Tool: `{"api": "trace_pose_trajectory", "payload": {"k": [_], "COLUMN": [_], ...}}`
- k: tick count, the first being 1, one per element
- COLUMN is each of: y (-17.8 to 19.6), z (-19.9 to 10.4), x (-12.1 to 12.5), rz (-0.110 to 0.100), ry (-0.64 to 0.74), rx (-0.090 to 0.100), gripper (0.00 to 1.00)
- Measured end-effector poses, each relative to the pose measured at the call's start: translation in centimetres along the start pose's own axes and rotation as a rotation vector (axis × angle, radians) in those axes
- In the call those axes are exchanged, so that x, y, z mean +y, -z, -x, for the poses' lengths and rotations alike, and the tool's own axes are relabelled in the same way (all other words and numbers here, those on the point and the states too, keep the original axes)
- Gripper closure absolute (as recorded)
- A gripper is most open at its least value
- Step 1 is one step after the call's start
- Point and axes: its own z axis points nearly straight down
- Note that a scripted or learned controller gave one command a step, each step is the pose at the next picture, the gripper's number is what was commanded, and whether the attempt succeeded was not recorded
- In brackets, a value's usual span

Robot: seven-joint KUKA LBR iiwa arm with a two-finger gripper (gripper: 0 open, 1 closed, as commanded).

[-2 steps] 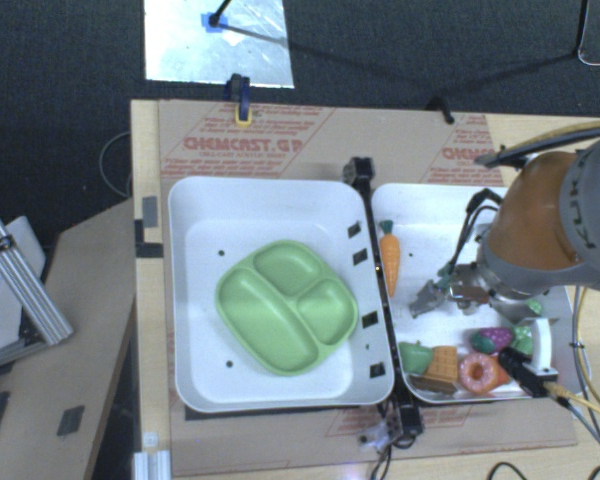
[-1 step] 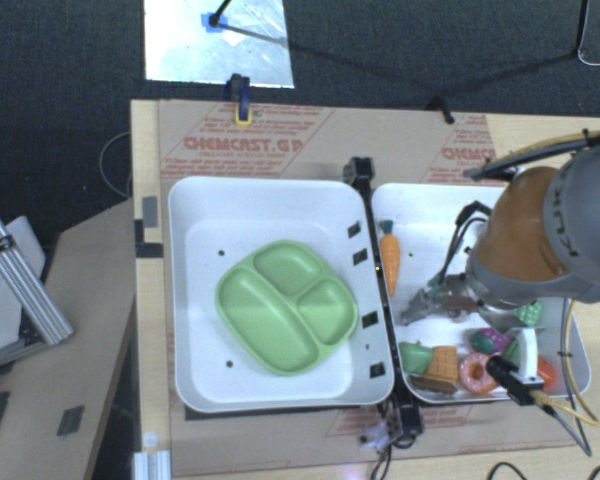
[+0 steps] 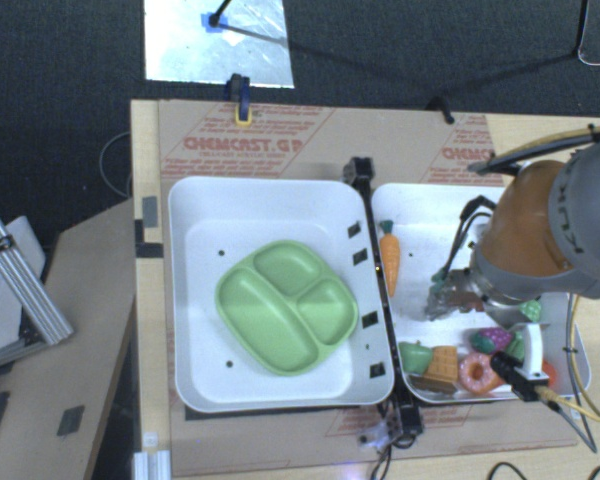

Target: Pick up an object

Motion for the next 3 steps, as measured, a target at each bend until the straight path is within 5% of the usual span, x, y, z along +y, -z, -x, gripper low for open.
{"api": "trace_pose_trajectory", "payload": {"k": [2, 3], "y": [10.6, 13.1], "z": [0.7, 0.7], "x": [0.8, 0.9], "rz": [0.007, 0.003], "ry": [0.004, 0.003], "rx": [-0.002, -0.001], "gripper": [1.0, 1.0]}}
